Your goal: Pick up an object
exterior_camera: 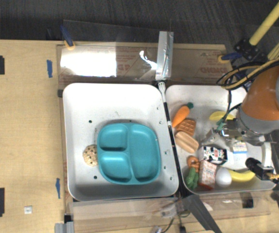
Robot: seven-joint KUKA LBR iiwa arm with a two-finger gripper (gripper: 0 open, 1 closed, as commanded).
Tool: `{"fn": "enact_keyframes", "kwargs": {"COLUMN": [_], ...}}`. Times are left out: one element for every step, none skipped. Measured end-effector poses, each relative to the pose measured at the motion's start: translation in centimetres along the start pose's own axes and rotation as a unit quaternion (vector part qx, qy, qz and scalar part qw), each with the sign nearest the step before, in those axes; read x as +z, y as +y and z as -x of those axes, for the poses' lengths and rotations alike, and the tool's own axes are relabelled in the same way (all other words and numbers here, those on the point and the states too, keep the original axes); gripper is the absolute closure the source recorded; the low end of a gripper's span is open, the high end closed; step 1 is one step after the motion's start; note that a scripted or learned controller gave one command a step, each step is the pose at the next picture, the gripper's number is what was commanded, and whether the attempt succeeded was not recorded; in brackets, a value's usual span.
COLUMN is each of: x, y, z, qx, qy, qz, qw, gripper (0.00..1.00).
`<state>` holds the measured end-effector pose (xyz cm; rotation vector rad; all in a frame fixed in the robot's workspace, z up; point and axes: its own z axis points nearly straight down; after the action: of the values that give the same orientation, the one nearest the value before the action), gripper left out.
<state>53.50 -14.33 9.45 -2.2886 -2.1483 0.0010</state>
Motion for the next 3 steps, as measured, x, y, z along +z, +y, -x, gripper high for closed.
{"fn": "enact_keyframes", "kwargs": {"x": [-0.1, -4.9, 0.2], "y": [0.1, -1.5, -3.7], "z": [0.1, -2.8, -4.1], "qx": [0.001, -0.082, -0.151], "qy": [-0.001, -0.001, -0.003], "qz": [0.001, 0.003, 0.011], "qw": [1.0, 0.9967, 0.9885], "gripper": [0.0, 0.0, 0.0]}}
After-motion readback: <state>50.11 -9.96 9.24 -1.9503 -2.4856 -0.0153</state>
